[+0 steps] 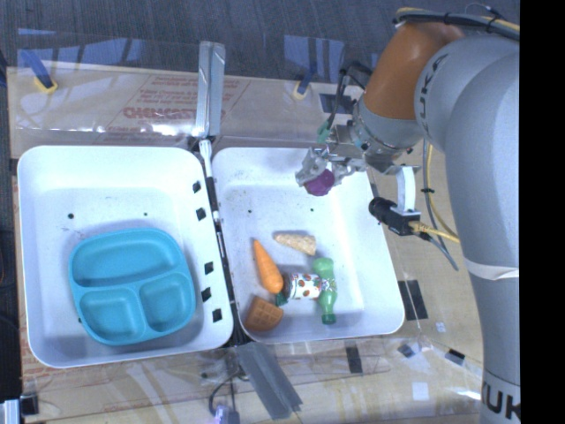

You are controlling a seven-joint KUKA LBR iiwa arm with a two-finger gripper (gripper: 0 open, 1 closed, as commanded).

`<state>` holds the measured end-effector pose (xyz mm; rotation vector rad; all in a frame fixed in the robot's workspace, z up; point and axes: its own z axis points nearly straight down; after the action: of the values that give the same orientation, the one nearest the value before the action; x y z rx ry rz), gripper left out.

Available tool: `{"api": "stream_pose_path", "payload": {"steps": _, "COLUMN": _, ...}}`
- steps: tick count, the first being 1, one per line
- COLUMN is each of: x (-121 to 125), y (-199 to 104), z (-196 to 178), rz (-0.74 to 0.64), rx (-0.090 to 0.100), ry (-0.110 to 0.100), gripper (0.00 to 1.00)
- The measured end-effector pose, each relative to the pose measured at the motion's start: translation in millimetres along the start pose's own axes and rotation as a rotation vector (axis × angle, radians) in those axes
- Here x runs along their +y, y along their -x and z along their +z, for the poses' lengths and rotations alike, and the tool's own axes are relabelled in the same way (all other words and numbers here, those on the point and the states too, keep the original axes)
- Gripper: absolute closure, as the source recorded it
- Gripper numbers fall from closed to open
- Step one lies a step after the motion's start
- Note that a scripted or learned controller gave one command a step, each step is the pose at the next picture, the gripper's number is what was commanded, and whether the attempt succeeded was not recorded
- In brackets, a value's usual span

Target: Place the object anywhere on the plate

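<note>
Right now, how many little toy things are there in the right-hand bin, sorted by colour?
Orange: 1, the carrot
Tan or beige: 1, the wedge piece
Brown: 1, the waffle-like piece
Green: 1, the bottle
White with red dots: 1, the small can
Purple: 1, the purple piece at the gripper, above the bin
Total: 6

dark grey carpet floor (pixel 177 3) lies behind a pale worktop (pixel 115 104) covered in clear plastic sheet, taped blue
</note>
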<state>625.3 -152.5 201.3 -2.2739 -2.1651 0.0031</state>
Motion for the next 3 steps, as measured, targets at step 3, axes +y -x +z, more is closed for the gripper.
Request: {"api": "stream_pose_path", "payload": {"steps": 3, "x": -83, "y": -214, "z": -3, "rz": -0.232, "rx": -0.001, "ry": -0.001, "gripper": 1.00}}
